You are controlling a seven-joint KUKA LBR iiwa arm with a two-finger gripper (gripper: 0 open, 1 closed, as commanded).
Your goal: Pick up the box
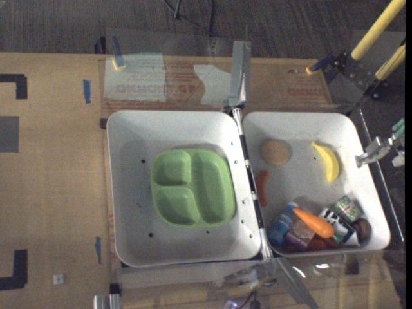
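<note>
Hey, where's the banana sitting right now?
The banana lies in the right bin, near its far right corner, to the right of the round brown item and apart from it.

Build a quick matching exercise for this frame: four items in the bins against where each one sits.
Items:
1. green divided plate
2. banana
3. round tan item
4. carrot

Places:
A. right bin, far side, beside the divider
B. middle of the left bin
C. on the pile in the right bin's near corner
D. right bin, far side, toward the outer wall

Pairs: 1-B, 2-D, 3-A, 4-C
</note>
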